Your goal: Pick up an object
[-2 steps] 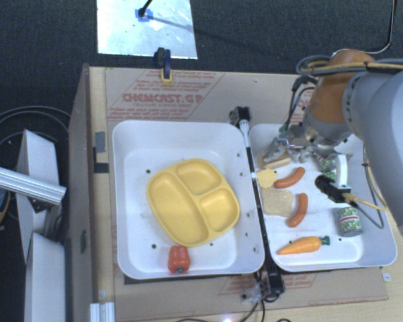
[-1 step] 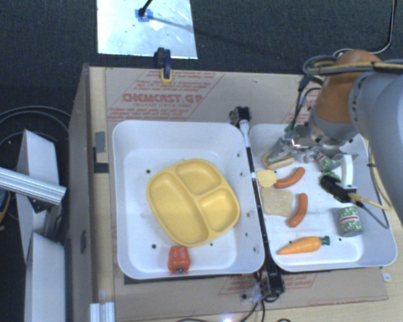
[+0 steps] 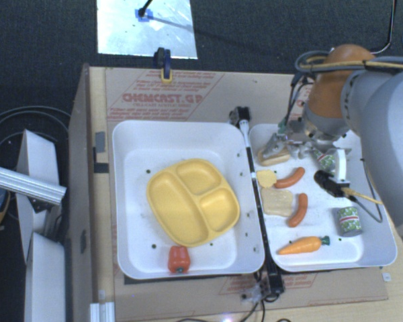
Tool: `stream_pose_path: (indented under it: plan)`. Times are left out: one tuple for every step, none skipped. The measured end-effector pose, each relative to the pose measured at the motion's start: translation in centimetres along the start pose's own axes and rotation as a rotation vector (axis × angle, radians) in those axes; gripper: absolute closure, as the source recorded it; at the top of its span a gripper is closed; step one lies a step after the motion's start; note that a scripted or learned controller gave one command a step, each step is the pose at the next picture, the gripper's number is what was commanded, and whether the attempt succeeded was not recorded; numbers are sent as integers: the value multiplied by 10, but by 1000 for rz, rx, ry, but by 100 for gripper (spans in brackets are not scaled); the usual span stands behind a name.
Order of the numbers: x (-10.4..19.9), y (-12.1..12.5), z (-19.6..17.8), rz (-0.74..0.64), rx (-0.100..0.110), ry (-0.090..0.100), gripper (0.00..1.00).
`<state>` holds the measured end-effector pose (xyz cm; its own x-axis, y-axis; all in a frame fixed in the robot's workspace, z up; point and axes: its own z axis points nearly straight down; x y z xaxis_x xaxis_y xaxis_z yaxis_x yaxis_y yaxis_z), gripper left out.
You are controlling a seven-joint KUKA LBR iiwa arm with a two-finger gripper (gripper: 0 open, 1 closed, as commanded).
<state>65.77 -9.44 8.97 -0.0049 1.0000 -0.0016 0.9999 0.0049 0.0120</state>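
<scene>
Over the far left corner of the right bin point(image 3: 379, 247) we see the gripper point(image 3: 280, 145) low above a tan bread-like piece point(image 3: 274, 157); we cannot tell how its jaws stand. Nearer us lie two sausages point(image 3: 289, 177), each with its long axis slanting, a slice of toast point(image 3: 278, 202), and a carrot point(image 3: 299, 246) lying nearly crosswise, its green tip pointing right. A yellow divided plate point(image 3: 191, 202) and a red pepper point(image 3: 178, 259) sit in the left bin point(image 3: 131, 180).
</scene>
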Motion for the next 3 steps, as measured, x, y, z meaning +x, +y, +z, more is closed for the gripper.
stream_pose_path:
  plan:
    - [0, -28, -1, 4, -2, 0, 0]
    - [-13, 13, -66, 0, 6, 0, 0]
    - [-9, -30, 1, 4, 4, 0, 0]
